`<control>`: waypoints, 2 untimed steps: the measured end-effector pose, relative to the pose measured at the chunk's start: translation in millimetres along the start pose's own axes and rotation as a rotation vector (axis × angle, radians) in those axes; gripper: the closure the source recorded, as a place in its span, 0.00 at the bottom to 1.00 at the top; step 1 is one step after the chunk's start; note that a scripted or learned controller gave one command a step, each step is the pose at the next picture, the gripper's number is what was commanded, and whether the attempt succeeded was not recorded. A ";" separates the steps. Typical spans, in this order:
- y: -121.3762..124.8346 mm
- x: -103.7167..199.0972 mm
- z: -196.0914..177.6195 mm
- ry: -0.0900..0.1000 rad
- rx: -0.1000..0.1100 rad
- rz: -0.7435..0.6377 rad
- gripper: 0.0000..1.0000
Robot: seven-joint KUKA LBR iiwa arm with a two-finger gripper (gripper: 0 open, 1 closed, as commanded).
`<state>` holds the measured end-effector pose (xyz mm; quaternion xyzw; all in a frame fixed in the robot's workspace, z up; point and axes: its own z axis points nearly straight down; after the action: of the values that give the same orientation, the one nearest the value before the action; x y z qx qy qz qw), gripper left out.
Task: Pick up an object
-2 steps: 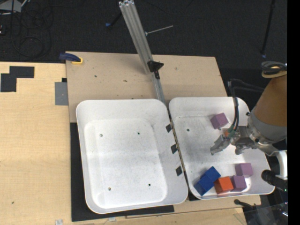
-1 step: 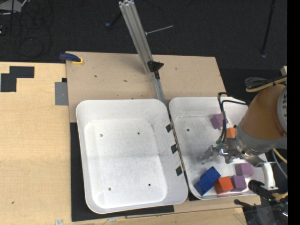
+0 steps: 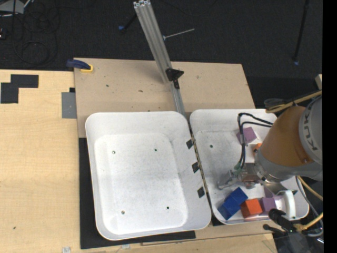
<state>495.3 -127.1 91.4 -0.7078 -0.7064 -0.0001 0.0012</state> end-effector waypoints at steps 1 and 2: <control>-0.3 -0.9 -11.0 0.002 0.001 0.008 1.00; 5.4 -10.0 -59.2 -0.002 -0.003 0.001 1.00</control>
<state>500.7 -137.2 150.5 -0.7083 -0.7059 -0.0005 -0.0008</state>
